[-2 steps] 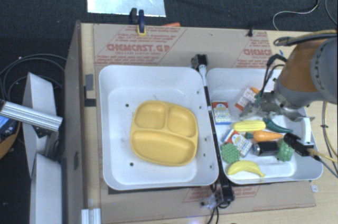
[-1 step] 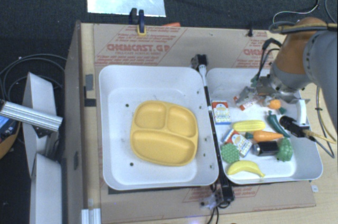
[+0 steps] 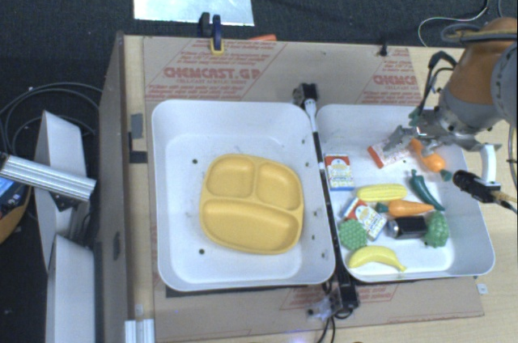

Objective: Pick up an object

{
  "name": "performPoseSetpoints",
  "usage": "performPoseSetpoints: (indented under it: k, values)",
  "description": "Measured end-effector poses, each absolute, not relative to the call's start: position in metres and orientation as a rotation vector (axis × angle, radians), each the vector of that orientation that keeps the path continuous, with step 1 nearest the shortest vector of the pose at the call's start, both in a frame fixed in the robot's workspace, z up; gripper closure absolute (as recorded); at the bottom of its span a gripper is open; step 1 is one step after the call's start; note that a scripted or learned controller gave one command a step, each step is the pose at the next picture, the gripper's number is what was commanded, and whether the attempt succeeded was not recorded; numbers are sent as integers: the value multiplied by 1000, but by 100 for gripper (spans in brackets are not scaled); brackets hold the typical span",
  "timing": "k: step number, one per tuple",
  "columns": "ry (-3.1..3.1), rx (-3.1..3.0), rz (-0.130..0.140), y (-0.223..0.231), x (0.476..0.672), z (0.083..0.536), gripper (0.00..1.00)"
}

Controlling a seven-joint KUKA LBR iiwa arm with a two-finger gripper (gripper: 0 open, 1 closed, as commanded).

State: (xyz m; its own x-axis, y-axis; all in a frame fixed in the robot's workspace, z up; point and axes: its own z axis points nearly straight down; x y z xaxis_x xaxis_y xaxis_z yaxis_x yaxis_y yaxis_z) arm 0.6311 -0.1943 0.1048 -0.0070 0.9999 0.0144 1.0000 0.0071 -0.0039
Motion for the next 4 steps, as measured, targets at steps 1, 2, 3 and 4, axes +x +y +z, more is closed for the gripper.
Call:
performPoseSetpoints:
  k: [1,2,3,4]
  values:
    - [-2223,-2219,-1,-150,553,84,0]
    - [-2227,-2219,-3,-139,618,85,0]
    - [-2225,-2222,-1,-185,630,85,0]
    - [-2229,-2208,-23,-198,621,86,0]
